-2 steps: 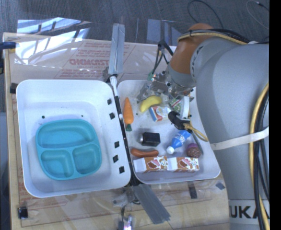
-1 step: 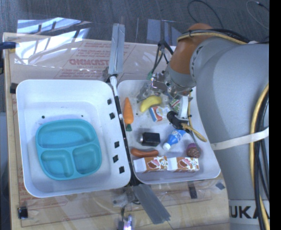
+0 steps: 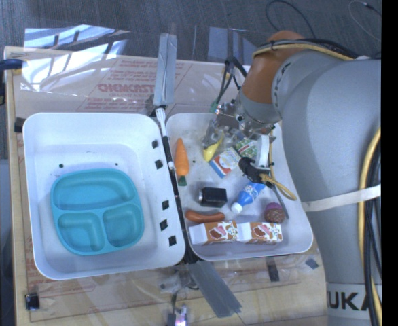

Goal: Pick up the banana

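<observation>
A wooden bench (image 3: 83,87) is carrying two shallow white bins side by side, seen from above at a slant. The left bin (image 3: 36,141) is holding a turquoise divided tray (image 3: 97,209) with three compartments, sitting toward the bin's near left corner.

The right bin (image 3: 301,240) is crowded. Along its left edge an orange carrot (image 3: 181,158) is lying lengthwise, pointing toward the far edge. Nearer the front, a reddish-brown sausage (image 3: 204,216) is lying just beside that same left edge, and a small black block (image 3: 213,195) is sitting just behind it. Along the near edge, two brown-and-white cartons (image 3: 236,232) are lying end to end. A white bottle with a blue label (image 3: 248,197) is lying tilted near the bin's middle, and a dark red ball (image 3: 275,213) is resting toward the near right corner. A small blue-and-white box (image 3: 221,163) is lying near the middle.

The banana (image 3: 211,151) is showing as a small yellow shape toward the far edge of the right bin, just right of the carrot and touching the box.

The grey arm with its orange band (image 3: 263,80) is reaching in from the right, and its gripper (image 3: 221,136) is hanging directly over the banana. Whether its fingers are spread or pressed together is impossible to tell, since the wrist and clutter are hiding them.
</observation>
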You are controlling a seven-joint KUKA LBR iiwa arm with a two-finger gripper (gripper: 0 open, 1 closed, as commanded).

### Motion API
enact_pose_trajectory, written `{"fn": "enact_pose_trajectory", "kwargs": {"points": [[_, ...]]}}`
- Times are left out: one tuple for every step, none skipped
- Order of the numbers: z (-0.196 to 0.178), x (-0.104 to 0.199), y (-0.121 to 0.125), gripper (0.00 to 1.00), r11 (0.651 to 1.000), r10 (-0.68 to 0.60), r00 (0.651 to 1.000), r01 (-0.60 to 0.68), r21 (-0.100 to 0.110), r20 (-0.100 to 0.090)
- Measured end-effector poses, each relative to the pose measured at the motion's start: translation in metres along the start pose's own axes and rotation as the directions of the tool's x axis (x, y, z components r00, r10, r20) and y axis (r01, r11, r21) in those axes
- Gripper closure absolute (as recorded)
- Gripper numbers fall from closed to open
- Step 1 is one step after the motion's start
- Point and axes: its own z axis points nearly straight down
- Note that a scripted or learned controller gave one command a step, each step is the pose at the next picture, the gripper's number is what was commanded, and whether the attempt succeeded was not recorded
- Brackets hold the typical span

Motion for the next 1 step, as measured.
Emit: {"fn": "enact_pose_trajectory", "kwargs": {"points": [[-0.0935,0.0341,-0.01,1.0,0.998,-0.064,0.998,0.064,-0.005,-0.003]]}}
